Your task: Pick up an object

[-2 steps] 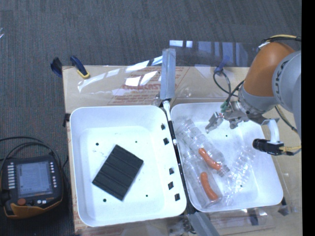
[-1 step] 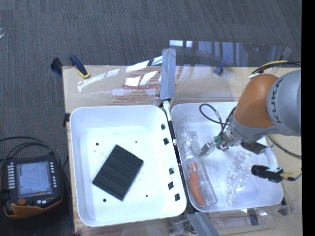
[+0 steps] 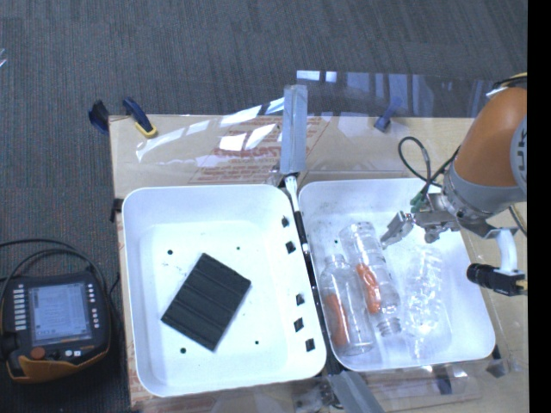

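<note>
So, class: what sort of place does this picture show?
Probably a robotics lab or test cell: an arm's gripper above two white bins, a control pendant on carpet, and clear bottles as practice objects.

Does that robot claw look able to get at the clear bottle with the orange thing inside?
Probably yes: the gripper hangs over the right bin, beside the bottle, with nothing covering it.
</note>
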Action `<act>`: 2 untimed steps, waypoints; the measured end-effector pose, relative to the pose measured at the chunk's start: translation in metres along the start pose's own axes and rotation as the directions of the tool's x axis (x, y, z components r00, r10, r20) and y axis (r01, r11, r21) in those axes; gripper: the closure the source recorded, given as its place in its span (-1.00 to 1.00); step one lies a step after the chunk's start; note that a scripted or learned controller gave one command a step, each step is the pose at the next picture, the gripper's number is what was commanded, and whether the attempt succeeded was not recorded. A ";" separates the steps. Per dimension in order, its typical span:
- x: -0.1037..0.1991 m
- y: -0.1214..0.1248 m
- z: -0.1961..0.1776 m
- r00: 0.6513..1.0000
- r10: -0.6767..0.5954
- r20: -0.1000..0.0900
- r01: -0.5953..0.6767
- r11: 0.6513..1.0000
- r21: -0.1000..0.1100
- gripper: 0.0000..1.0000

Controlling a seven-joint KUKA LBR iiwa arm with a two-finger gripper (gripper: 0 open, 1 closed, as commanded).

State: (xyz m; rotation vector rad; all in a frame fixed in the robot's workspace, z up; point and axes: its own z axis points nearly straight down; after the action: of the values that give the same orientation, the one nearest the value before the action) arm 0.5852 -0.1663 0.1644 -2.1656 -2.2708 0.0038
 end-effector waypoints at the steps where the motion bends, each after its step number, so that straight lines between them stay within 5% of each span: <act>1: 0.042 0.003 0.050 1.000 -0.029 -0.001 0.029 1.000 0.001 -1.00; 2: 0.034 -0.026 0.078 0.995 -0.101 -0.001 0.101 0.995 -0.004 -1.00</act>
State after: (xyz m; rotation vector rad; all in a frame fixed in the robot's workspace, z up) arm 0.5573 -0.1331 0.0866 -2.0492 -2.3793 -0.0022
